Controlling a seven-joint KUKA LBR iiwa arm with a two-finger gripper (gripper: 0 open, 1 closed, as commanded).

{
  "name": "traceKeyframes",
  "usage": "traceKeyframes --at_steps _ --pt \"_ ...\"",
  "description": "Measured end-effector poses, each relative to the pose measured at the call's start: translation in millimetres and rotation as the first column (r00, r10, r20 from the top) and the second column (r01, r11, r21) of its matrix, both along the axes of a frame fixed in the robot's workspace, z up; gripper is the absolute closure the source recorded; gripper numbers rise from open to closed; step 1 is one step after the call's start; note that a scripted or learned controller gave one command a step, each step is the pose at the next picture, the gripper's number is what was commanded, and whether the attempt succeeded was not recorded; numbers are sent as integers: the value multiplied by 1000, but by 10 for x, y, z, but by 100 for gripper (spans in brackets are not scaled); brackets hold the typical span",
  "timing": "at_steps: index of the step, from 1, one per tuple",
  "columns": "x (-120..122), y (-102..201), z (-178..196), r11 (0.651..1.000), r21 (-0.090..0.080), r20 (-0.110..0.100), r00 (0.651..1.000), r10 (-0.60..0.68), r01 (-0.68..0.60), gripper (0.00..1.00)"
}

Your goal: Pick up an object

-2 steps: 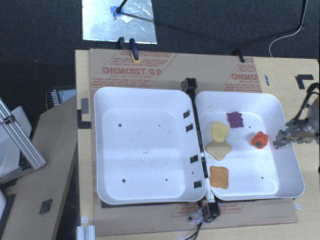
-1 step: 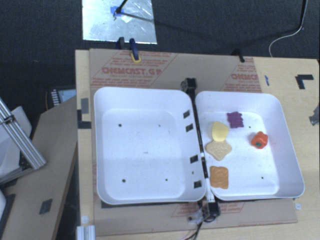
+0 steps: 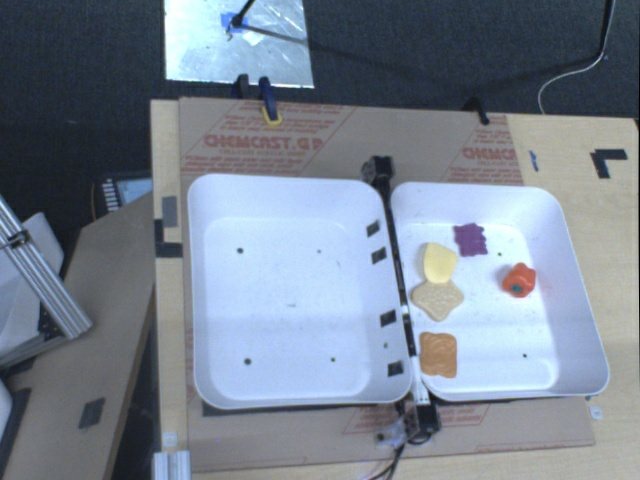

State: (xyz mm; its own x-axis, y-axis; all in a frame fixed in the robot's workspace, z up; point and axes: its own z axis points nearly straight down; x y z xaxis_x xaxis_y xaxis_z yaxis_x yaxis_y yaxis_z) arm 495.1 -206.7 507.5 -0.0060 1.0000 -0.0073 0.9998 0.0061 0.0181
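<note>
The right bin (image 3: 560,230) holds several small objects. A purple piece (image 3: 469,238) lies near its back. A pale yellow piece (image 3: 439,262) sits just in front of it, touching a beige cracker-like piece (image 3: 438,299). An orange-brown square piece (image 3: 438,354) lies near the front left corner. A red-orange piece with a dark spot (image 3: 518,280) rests toward the right side.
The left bin (image 3: 210,208) stands beside the right one, joined by a black-clipped divider (image 3: 395,278). Both bins rest on a cardboard sheet (image 3: 300,133). A shiny foil square (image 3: 238,26) lies at the back. Cables run along the back right.
</note>
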Motion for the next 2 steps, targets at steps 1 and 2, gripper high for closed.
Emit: traceKeyframes --at_steps 1,2 --pt "73 587 -1153 1000 10 -24 1000 4 -3 100" --pt "4 724 78 1000 4 -2 1000 1 -1 100"
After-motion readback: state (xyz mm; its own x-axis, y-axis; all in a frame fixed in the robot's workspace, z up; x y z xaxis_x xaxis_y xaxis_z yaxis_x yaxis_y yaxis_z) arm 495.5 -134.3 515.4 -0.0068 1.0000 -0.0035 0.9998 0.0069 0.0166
